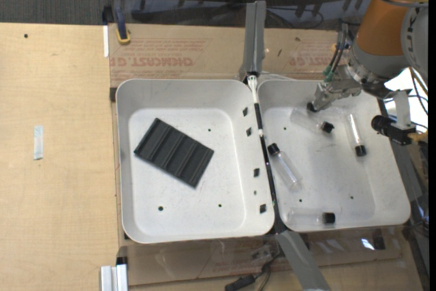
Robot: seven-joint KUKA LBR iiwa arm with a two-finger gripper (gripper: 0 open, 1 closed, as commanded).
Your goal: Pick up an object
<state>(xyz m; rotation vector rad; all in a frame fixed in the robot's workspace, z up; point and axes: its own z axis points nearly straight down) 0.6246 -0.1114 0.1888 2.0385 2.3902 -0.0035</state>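
Gripper hangs low by the back edge of the right white bin, and I cannot tell how wide it stands. A small black cap sits just beside it, toward the front edge. The risk is that the tiny cap skids away, or that the nearby clear plastic tube rolls if nudged.

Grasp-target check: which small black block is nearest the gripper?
The small black block just below the gripper; the other block lies by the right bin's front rim.
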